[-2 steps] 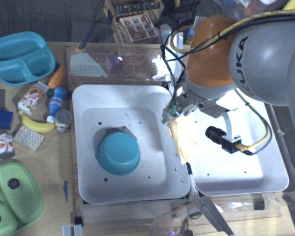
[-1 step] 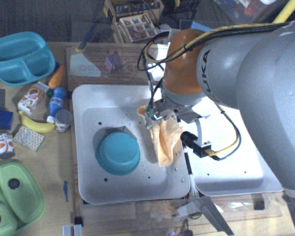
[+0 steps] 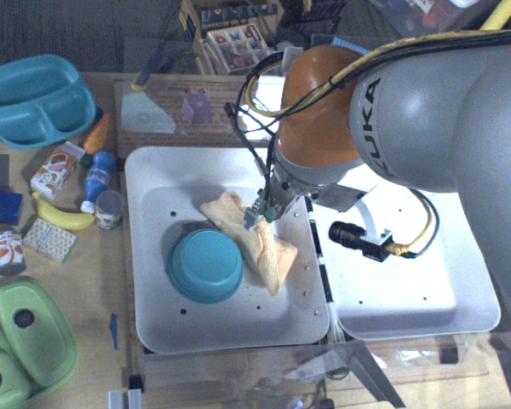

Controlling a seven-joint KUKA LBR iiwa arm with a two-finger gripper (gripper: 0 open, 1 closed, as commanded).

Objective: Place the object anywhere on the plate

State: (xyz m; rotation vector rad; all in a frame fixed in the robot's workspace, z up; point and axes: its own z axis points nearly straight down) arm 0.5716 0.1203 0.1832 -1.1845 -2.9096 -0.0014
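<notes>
Sitting in the left white bin (image 3: 145,254), nearest the camera, the blue plate (image 3: 205,267) is touching the tan cloth (image 3: 254,239) lying just beside it on its right. Reaching down over that cloth, the gripper (image 3: 260,216) is pressing its fingers closed on the fabric's middle fold.

1. The scene is lit brightly from above, and the floor at the top is left dim.
2. The right bin (image 3: 426,305) is washed out to near pure white, with its surface detail lost.
3. Broad soft highlights are seen on the grey arm (image 3: 443,83) and its orange band (image 3: 319,100).
4. A soft shadow is cast in the left bin (image 3: 153,313) beside the blue bowl (image 3: 206,265).
5. Slight softness and grain are noticed throughout; small labels at the left cannot be read.
</notes>
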